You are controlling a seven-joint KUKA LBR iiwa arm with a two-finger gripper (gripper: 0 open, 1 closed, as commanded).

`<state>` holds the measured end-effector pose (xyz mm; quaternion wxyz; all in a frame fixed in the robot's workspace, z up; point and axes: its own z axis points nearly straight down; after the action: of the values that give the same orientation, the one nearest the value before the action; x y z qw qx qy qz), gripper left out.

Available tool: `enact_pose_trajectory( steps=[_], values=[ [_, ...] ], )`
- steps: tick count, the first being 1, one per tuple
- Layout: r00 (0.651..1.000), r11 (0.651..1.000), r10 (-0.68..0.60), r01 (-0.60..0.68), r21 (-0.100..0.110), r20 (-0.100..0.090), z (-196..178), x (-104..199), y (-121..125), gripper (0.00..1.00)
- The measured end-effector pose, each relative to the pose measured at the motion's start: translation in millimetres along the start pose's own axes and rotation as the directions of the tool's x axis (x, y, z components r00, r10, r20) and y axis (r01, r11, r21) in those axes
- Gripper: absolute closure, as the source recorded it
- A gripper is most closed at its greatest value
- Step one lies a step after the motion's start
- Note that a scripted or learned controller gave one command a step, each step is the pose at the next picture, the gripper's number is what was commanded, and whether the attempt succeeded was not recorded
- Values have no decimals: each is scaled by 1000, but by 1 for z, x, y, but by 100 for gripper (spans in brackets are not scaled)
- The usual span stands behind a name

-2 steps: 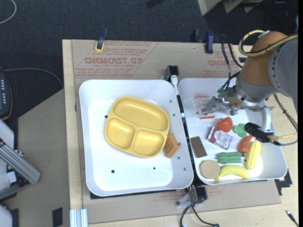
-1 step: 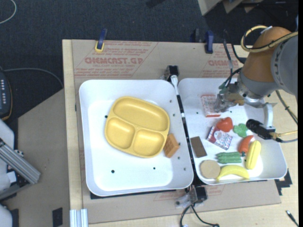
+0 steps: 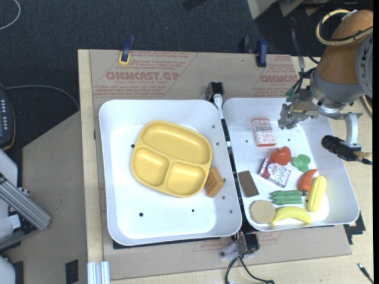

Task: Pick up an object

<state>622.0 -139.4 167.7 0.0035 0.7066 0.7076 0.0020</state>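
Claw [image 3: 288,118] hovers by the small red-and-white packet [image 3: 263,131] in the right white bin [image 3: 343,185], probably lining up; can't tell its state.

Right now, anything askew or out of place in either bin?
Mostly tidy. The yellow divided tray sits rotated, not square to the left bin. A small brown block leans against its right edge. The toy food is crowded into the right bin's near corner. Nothing spilled or visibly damaged.
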Motion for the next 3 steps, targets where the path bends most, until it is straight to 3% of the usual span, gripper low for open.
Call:
enact_pose_trajectory(
  steps=[1, 3],
  values=[
    [1000, 1000, 0, 0, -1, 0, -55, 0, 2, 100],
    [1000, 1000, -3, 3, 11, -4, -61, 91, -25, 100]
  ],
)
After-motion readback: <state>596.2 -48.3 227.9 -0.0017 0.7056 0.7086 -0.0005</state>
